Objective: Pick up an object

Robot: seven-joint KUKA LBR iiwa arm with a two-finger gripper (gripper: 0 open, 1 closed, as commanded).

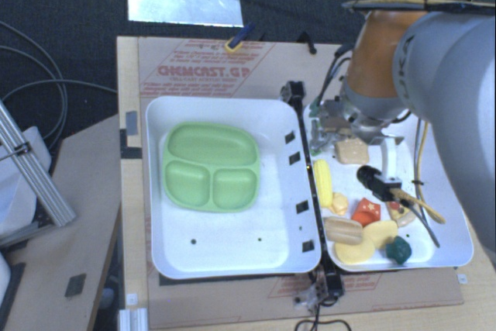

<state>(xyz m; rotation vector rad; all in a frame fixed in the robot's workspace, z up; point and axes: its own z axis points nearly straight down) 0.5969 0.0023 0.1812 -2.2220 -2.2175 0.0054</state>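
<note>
The grey arm's two-finger gripper [335, 129] sits low in the right white bin [453, 244], near a tan bread-like piece [353, 151]. Honestly can't tell if it's grabbing anything. A green divided plastic tray [210, 167] lies in the left white bin [232, 252].

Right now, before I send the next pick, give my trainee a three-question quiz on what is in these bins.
1. True or false: the green divided tray lies in the left bin.
2. Which sits nearest the divider between the bins: A) the yellow corn-like piece, B) the dark green piece, C) the red piece?
3. Fill in: the arm reaches over the ____ bin.

Key: 1 true. 2 A. 3 right; the gripper hangs over the far end of the right bin, above the tan block, and I cannot see anything held.
</note>
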